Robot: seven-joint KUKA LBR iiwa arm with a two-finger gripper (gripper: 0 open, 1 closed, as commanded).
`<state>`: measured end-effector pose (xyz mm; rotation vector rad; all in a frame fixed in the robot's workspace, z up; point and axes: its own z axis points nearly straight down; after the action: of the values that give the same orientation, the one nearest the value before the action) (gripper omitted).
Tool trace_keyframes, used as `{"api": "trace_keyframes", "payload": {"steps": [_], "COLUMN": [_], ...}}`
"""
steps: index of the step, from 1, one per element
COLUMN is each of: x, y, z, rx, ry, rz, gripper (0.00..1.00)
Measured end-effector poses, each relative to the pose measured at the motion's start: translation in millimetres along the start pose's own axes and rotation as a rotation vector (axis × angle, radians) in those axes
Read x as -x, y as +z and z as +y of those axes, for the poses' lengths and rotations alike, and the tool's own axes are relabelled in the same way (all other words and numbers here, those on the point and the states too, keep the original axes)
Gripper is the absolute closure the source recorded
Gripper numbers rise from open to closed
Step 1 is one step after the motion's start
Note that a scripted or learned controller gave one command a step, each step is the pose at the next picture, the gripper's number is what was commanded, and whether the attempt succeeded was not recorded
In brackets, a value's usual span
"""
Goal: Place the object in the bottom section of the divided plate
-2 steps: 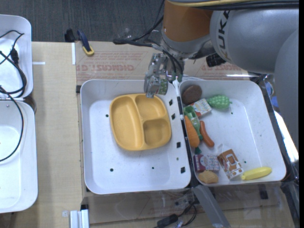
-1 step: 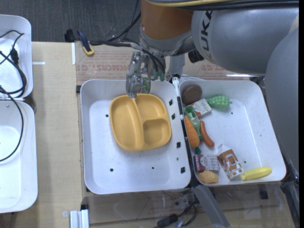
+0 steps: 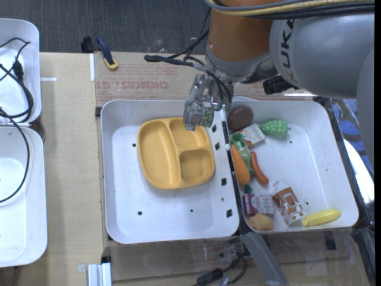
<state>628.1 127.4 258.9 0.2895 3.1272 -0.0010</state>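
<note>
Counter under the fixed camera carries two white bins side by side. The left bin holds a yellow divided plate, lying flat near its far right corner, with one long section on the left and two smaller ones on the right. The right bin holds the loose pieces: a brown round item at the far left corner, a green bumpy toy, a carrot, small cartons and a yellow banana-like piece by the near edge. The gripper hangs over the plate's far right rim, probably poised to release over it. Whether the jaws are clenched or released I cannot tell, nor whether anything sits between them, so the task's object cannot be picked out
</note>
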Motion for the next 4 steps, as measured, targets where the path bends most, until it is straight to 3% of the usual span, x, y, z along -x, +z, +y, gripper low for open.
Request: {"api": "trace_keyframes", "payload": {"steps": [1,2,3,4], "x": [-2.1,-19.5,-58.7,-106.3], "y": [-17.6,-135.8,-18.7,-12.0], "z": [46.9,74.8,92.4,63.0], "rx": [0.001,0.002,0.0,0.0], "ry": [-0.066,-0.088,-0.026,0.099], "rz": [-0.003,-0.004,0.001,0.001], "gripper": [1.0,1.0,1.0,1.0]}}
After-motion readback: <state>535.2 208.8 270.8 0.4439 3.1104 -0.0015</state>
